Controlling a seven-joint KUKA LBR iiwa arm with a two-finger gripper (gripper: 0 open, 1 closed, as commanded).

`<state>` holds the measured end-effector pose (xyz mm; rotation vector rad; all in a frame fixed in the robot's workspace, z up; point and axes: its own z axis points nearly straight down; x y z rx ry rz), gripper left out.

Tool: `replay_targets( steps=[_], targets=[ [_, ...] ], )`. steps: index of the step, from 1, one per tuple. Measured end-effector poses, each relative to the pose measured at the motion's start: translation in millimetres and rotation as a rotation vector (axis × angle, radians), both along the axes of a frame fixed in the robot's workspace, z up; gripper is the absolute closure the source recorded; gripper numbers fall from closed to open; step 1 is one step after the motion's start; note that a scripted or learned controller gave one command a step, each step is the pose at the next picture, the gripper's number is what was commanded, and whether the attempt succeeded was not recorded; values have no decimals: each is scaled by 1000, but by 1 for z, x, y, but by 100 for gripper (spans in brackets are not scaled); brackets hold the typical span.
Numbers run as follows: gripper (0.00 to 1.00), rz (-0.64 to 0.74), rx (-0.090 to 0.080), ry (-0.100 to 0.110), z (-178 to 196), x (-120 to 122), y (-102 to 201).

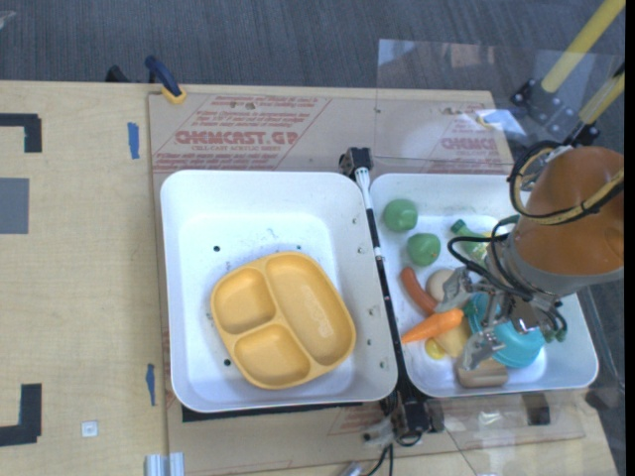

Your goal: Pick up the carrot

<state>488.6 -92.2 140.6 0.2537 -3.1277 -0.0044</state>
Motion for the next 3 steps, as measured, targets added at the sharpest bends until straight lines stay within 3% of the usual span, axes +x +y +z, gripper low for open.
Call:
replay_targets(
  steps=[1,2,3],
  targets=[
    [0,-129,-2,-11,-49,1,-1],
    [100,-127,-3,-22,-38,4,-1],
    [100,-273,-1,-14,46,8,51]
  ],
)
